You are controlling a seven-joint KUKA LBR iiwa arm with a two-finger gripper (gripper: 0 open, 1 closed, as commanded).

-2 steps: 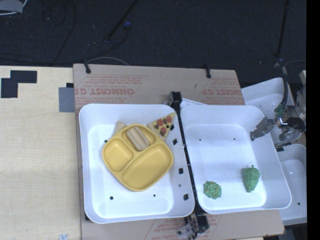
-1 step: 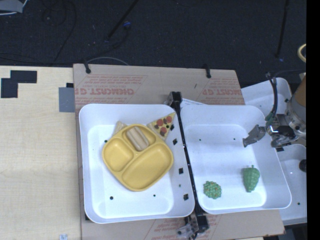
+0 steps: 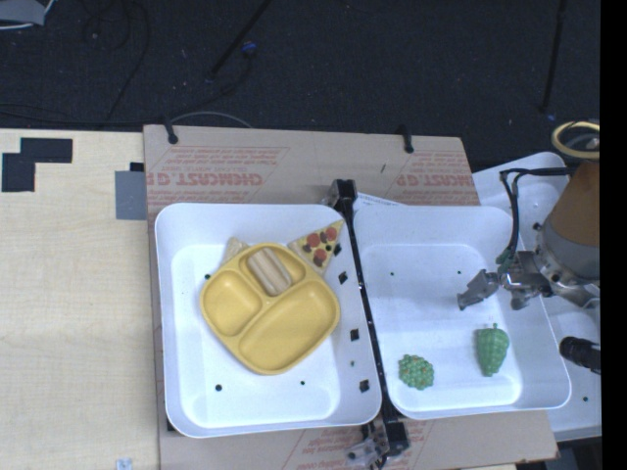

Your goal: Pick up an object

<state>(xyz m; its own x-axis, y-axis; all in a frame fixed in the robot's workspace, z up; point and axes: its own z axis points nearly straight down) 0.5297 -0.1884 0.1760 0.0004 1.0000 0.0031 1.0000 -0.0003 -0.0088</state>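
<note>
My gripper (image 3: 498, 294) hangs over the right bin (image 3: 441, 262), near its right wall, reaching in from the right. Its two grey fingers (image 3: 476, 291) stand apart, open, with nothing between them. A green leafy-looking toy (image 3: 492, 350) lies just in front of the gripper on the bin floor. A small green bunch (image 3: 415, 371) rests further left near the front wall. Neither touches the gripper.
The left bin (image 3: 186, 360) holds a yellow divided plate (image 3: 284, 326) with a tan bread-like piece (image 3: 267, 269) in one section. A pizza-slice toy (image 3: 319, 244) lies by the plate's far edge. A dark divider (image 3: 355, 282) runs between the bins. Cables (image 3: 519, 204) trail near the arm.
</note>
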